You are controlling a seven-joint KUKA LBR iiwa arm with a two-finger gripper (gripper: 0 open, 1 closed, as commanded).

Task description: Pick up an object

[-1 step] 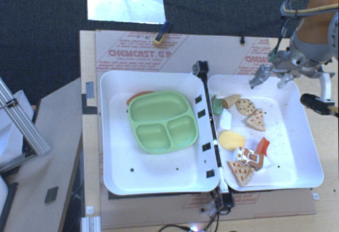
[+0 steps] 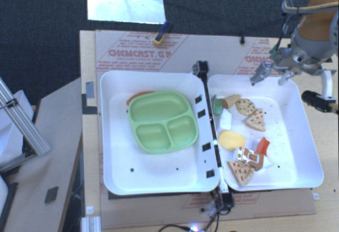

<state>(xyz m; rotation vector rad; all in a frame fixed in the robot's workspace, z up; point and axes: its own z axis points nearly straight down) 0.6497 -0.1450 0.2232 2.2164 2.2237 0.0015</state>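
The robot's tool (image 2: 271,73) hovers with fingers spread and nothing between them over the far rim of the right bin (image 2: 296,135), where toy foods cluster: a cookie (image 2: 244,106), a pizza slice (image 2: 257,120), a yellow piece (image 2: 231,140). The cookie lies nearest; a clean pick likely means descending straight over one isolated item, avoiding the crowded pile near the divider (image 2: 211,130).

Two white bins (image 2: 114,172), one green tray (image 2: 161,121), two pizza slices (image 2: 241,171).

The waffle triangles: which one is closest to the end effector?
The upper waffle triangle, beside the round cookie, lies nearer the end effector. The other waffle triangle sits at the bin's near edge.
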